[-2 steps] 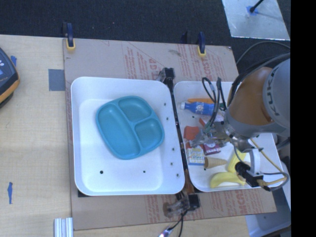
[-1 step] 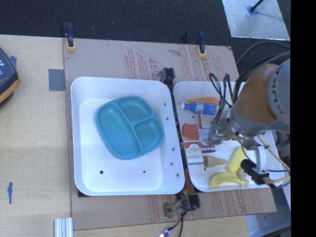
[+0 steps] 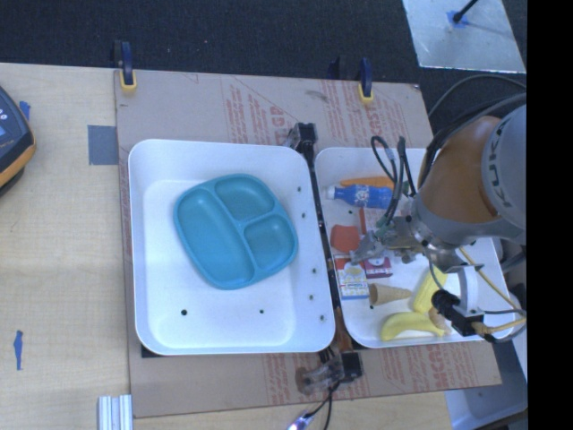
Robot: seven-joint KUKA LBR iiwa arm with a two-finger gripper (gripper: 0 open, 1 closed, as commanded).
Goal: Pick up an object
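Red packet (image 3: 345,237) lay just beside the claw (image 3: 374,251), at ten o'clock from it, long axis near twelve-to-six; claw state indeterminable.

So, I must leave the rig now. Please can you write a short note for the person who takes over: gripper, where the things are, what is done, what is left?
Gripper: low in the right bin, over the clutter in its left part; open or shut cannot be judged, and no object is seen held.
Right bin: blue and orange tube near the top, red piece and a card on the left, cone-shaped toy and yellow banana at the bottom.
Left bin: blue divided plate.
Done: arm has reached the objects.
Left: grasp one object and lift it.
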